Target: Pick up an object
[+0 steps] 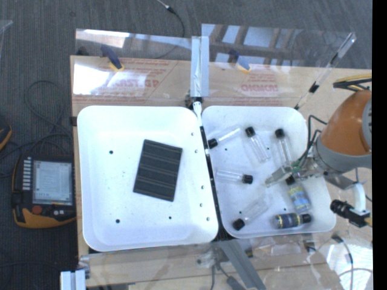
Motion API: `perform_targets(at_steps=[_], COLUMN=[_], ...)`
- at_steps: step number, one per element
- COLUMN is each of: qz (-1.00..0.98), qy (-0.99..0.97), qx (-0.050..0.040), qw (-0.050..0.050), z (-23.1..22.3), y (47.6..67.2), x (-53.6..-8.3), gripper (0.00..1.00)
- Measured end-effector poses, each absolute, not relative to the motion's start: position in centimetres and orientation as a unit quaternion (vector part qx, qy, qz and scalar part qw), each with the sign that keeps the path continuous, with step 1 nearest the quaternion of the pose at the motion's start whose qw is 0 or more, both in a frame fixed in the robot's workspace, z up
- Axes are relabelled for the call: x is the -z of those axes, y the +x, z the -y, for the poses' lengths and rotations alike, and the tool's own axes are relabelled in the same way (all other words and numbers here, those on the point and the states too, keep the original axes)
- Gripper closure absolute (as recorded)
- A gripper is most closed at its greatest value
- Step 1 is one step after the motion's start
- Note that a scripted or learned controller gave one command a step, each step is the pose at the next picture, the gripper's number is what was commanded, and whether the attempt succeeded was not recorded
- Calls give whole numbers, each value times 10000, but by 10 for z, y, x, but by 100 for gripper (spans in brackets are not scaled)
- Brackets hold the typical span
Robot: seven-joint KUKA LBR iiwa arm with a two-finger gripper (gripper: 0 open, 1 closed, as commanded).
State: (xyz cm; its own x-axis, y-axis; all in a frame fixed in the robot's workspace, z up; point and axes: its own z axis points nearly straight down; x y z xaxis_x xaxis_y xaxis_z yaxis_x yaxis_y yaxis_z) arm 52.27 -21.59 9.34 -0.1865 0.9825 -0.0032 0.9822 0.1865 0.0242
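Observation:
Several small clear vials with black caps lie scattered in the right bin (302, 121). One vial (221, 138) sits by the left wall, two more (257, 142) (283, 145) lie near the back, and another (234, 176) rests mid-left. A vial (251, 211) lies at the front, with a labelled vial (297, 197) and a dark bottle (292, 220) at the front right. My gripper (291, 173) reaches in low from the right, over the bin's right half, just above the labelled vial. A clear vial-like shape (275, 177) lies at its tip.
The left bin (97, 132) holds a dark ribbed rectangular pad (158, 170). The arm's orange band (351, 125) hangs over the right bin's right rim. A teach pendant (45, 189) lies on the floor to the left. Clear panels stand behind both bins.

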Motion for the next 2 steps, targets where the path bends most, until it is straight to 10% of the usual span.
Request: perform_targets(at_steps=[1, 2], qz=[-7696, -7711], qy=[6384, 6367], qx=[-67, -2], qw=[108, 2], z=[218, 134], y=[523, 540], x=[-102, -212], gripper=[100, 100])
